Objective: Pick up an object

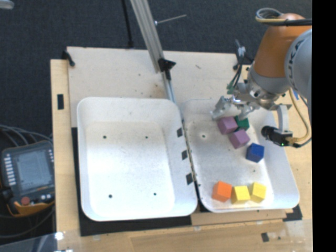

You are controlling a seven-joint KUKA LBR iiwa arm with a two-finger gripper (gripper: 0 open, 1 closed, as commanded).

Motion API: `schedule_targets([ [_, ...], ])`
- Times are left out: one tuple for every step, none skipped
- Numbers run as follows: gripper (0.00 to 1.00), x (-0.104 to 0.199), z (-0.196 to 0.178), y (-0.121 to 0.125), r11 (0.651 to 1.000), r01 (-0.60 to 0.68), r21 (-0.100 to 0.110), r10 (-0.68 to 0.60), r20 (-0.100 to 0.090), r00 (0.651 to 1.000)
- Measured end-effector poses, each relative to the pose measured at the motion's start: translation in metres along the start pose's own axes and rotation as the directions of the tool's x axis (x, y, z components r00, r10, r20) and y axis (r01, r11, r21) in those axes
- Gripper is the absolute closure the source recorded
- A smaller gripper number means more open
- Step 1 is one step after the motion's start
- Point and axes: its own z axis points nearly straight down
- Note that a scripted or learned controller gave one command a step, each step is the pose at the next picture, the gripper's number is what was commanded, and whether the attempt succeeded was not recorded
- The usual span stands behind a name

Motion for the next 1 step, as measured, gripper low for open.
schedule_targets([
  [0.0,-0.0091,0.0596,-0.0033,1.0,0.0,0.001,0.0,0.0,1.0],
])
